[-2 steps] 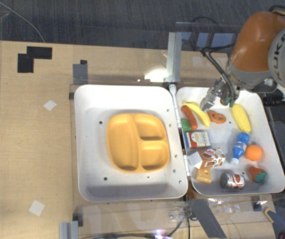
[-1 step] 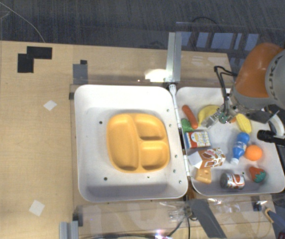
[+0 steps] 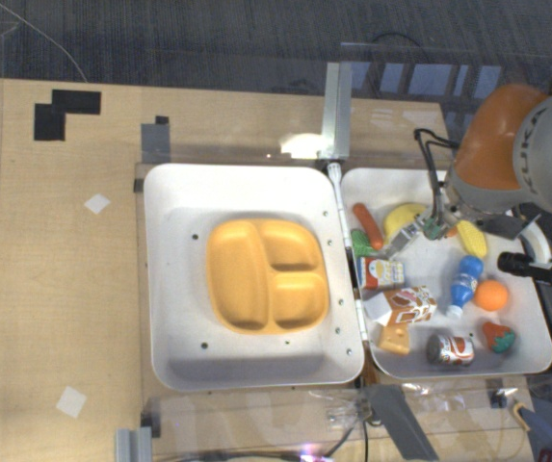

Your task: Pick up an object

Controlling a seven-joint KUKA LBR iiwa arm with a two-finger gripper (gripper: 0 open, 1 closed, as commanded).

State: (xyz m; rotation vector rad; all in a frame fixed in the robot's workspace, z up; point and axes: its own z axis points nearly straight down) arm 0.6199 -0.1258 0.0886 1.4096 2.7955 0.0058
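The right white bin (image 3: 541, 352) holds several small objects. Among them are a red sausage-shaped piece (image 3: 367, 224), a yellow banana-like piece (image 3: 404, 217), a green piece (image 3: 362, 243), a small carton (image 3: 384, 273), a blue bottle (image 3: 463, 283), an orange ball (image 3: 492, 296), a strawberry (image 3: 498, 337), a can (image 3: 449, 350) and a cheese wedge (image 3: 396, 337). My gripper (image 3: 403, 240) hangs low over the upper middle of this bin, just below the yellow piece and above the carton. Nothing shows between its tips.
The left white bin (image 3: 174, 345) holds a yellow divided tray (image 3: 264, 275). A metal post (image 3: 337, 114) stands behind the wall where the bins meet. The arm's orange band (image 3: 492, 147) and grey body cover the right bin's far right corner. Another yellow piece (image 3: 471, 239) lies under the wrist.
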